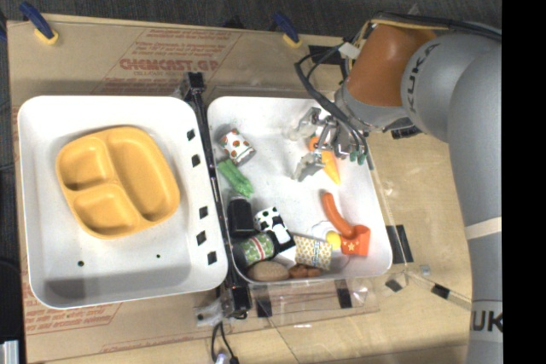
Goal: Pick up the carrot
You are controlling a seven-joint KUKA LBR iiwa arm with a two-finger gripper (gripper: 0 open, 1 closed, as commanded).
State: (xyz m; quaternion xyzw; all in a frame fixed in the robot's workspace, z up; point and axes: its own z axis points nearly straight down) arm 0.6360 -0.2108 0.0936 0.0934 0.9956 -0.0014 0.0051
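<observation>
The gripper (pixel 327 151) is seen low over the upper right part of the right bin (pixel 281 111); its fingers are closed around the carrot (pixel 329 167), whose orange tip points toward the bin's floor; a yellow divided tray (pixel 118 179) lies in the left bin (pixel 51 268).

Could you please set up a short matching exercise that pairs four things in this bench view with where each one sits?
Things:
1. yellow divided tray
2. carrot
3. green toy vegetable
4. black-and-white cow toy

Places:
A. right bin, at the gripper, near the right wall
B. left bin
C. right bin, lower middle, among the pile of toys
D. right bin, close to the left wall

Pairs: 1-B, 2-A, 3-D, 4-C
</observation>
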